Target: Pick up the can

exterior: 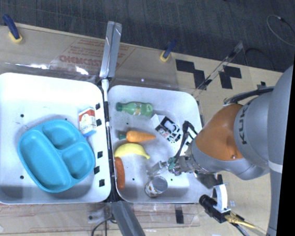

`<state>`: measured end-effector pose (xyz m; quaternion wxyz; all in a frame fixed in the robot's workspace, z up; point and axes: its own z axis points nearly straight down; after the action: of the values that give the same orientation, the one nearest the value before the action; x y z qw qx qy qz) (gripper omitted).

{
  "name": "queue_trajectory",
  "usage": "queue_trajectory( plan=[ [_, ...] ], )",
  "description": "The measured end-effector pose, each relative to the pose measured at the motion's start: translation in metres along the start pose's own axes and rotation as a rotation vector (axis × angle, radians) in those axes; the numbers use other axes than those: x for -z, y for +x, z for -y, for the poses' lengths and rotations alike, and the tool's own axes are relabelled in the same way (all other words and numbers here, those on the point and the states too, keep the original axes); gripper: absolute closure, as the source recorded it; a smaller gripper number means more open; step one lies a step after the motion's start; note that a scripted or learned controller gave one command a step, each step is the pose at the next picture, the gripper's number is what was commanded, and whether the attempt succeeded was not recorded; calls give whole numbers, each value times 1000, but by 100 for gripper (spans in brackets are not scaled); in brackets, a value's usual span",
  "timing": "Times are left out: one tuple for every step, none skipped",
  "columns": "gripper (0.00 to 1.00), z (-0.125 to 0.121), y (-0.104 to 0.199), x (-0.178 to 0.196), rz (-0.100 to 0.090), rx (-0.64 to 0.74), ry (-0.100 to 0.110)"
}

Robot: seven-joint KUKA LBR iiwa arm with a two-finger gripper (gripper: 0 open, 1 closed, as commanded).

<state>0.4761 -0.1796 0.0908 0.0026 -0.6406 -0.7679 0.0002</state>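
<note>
Jaws unclear, gripper (166, 166) just above can (156, 186)

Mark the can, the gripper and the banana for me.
can (156, 186), camera view, on its open top.
gripper (161, 168), camera view, between its fingertips.
banana (131, 151), camera view, mid-body.

Can (156, 186) shiny metal; tray (54, 155) smooth blue plastic.

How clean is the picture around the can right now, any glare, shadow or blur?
Camera view: the can is soft and small, its open top readable; the arm's shadow darkens the right bin floor around it; the end effector beside it is blurred; mild glare whitens the left bin wall.
</note>
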Motion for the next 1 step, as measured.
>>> queue_trajectory(
  plan=[
    [0, -7, 40, 3, -1, -113, 1]
  ],
)
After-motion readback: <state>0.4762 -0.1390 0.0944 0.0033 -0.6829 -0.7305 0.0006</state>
